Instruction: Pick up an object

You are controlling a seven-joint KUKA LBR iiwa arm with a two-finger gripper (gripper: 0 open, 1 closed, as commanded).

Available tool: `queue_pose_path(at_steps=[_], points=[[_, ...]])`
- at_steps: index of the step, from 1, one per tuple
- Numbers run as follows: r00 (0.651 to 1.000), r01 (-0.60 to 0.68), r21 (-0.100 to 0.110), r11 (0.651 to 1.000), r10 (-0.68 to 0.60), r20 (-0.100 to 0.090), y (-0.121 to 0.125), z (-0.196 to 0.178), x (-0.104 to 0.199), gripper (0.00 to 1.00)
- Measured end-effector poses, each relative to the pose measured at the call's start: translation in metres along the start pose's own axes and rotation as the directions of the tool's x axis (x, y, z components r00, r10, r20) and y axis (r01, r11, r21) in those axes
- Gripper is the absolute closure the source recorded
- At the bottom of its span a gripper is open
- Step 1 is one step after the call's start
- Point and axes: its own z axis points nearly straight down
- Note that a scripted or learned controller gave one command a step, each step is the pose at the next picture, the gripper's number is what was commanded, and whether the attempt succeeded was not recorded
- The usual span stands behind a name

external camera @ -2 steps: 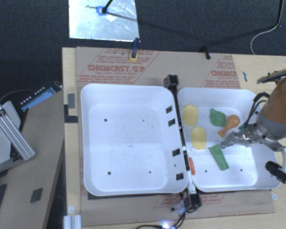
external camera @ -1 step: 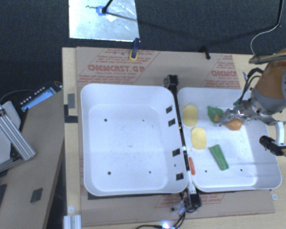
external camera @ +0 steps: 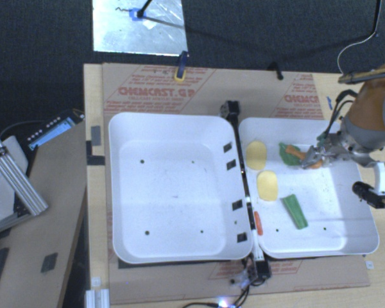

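The arm (external camera: 372,111) comes in from three o'clock, its orange band sitting above the right bin (external camera: 356,236). The gripper (external camera: 316,156) is low over that bin's upper part, toward one o'clock of its floor, and its tips lie on a small green and orange object (external camera: 291,153) (the two colours run together, so it is hard to say whether this is one piece or two). Whether the tips are closed on that object or merely resting against it cannot be told from this slanted view.

Other things lie in the same bin. A pale yellow piece (external camera: 256,154) sits at about ten o'clock of the bin, near the dividing wall. A second yellow piece (external camera: 267,185) lies just below it, toward nine o'clock. A green strip (external camera: 294,211) lies tilted near the bin's middle, just beside the second yellow piece at its five o'clock. A small red-orange item (external camera: 258,222) rests against the bin's left rim at about eight o'clock.

The left bin (external camera: 125,191) stands alongside, touching the right one at the black-clipped seam.
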Motion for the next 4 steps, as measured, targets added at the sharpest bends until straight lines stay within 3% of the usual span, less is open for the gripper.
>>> queue_pose_path(at_steps=[1,2,3,4], points=[[1.000,0.006,0.007,1.000,-0.006,-0.002,0.058,0.006,0.064,1.00],[1.000,0.008,-0.006,1.000,-0.008,-0.005,0.064,-0.096,0.160,1.00],[1.000,0.009,-0.006,1.000,-0.009,-0.006,0.064,-0.191,0.255,1.00],[1.000,0.013,-0.006,1.000,-0.013,-0.010,0.063,-0.281,0.396,1.00]])
